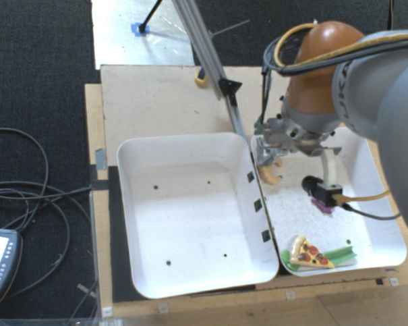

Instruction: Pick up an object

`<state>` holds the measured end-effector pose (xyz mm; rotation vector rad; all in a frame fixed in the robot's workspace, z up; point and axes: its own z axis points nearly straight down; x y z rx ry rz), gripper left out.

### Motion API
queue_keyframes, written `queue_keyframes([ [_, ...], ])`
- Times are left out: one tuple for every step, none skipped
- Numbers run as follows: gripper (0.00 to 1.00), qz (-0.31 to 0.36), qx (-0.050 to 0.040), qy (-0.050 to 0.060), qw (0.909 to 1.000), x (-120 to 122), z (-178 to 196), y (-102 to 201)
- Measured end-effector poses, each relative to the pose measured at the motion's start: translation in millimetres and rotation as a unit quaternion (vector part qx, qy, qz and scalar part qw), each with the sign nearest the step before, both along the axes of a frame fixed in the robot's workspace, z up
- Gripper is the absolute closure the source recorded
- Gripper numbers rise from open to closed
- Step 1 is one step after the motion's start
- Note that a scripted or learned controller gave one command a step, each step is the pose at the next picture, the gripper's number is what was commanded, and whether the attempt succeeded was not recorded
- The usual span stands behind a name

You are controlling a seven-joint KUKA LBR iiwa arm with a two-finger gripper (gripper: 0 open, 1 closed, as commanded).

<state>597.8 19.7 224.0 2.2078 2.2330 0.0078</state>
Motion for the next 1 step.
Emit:
queue_keyframes([
  [1.0,0.0,-0.0001,0.0,1.0,26.4,12.7,51.0],
])
